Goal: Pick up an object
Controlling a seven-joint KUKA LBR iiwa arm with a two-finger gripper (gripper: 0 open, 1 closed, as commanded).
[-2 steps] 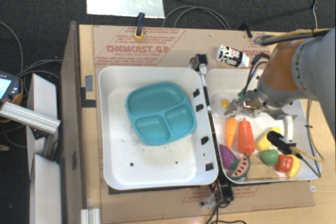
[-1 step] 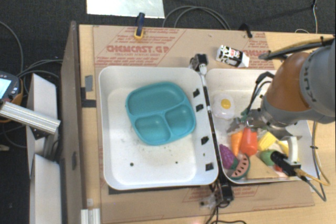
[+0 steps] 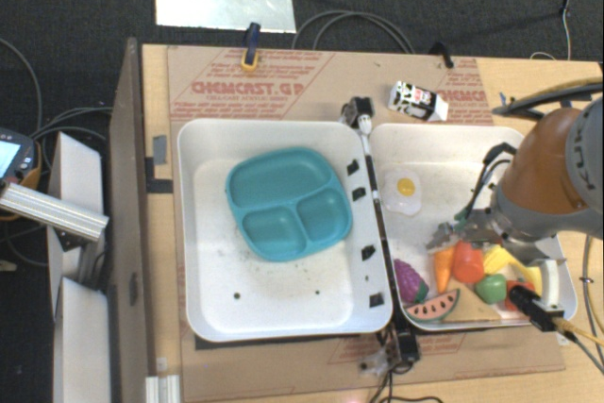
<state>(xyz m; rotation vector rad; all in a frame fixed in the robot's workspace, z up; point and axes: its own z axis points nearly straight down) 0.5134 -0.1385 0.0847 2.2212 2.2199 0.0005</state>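
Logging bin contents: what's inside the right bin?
Right bin holds a fried egg toy, purple grapes, watermelon slice, carrot, a tomato and a green piece. The arm covers the bin's right part, so anything beneath it is hidden.

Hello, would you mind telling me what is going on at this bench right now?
A robot arm reaches in from the right over the right bin, with its gripper low above a heap of toy food in the near corner: an orange piece, a carrot, a purple piece, a watermelon slice and a green piece. A fried egg toy lies apart. The left bin holds a teal divided plate. Nothing looks lifted yet.
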